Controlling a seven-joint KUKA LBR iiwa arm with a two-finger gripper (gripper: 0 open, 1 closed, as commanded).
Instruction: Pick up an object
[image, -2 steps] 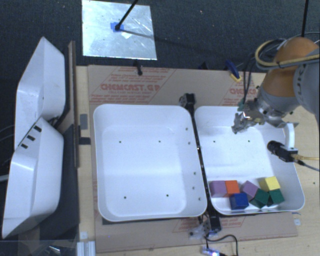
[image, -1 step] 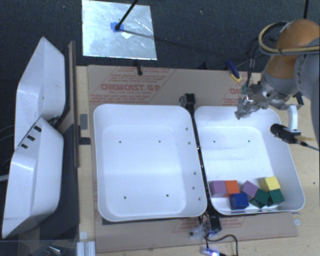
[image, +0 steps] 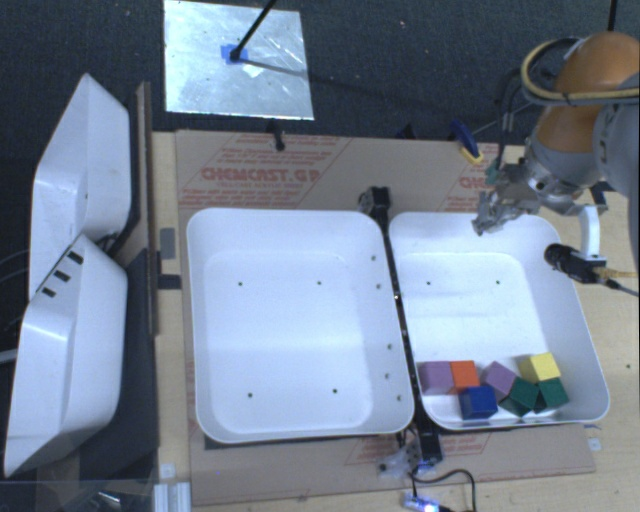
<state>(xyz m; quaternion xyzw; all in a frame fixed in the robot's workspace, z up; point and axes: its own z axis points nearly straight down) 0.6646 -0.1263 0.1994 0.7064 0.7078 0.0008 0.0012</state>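
Several small blocks lie clustered along the near edge of the right bin (image: 480, 290): a purple block (image: 435, 376), an orange block (image: 464, 373), a blue block (image: 479, 401), a second purple block (image: 499, 378), two green blocks (image: 521, 398) and a yellow block (image: 543, 365). My gripper (image: 489, 220) hangs over the right bin's far rim, well away from the blocks, and I see nothing in it.
The left bin (image: 290, 330) sits beside the right one, with a black clamp (image: 377, 198) between them at the far side. White housings (image: 75, 280) stand at the far left. A foil sheet (image: 238, 60) lies beyond the bins. A black fitting (image: 568, 262) overhangs the right bin's right rim.
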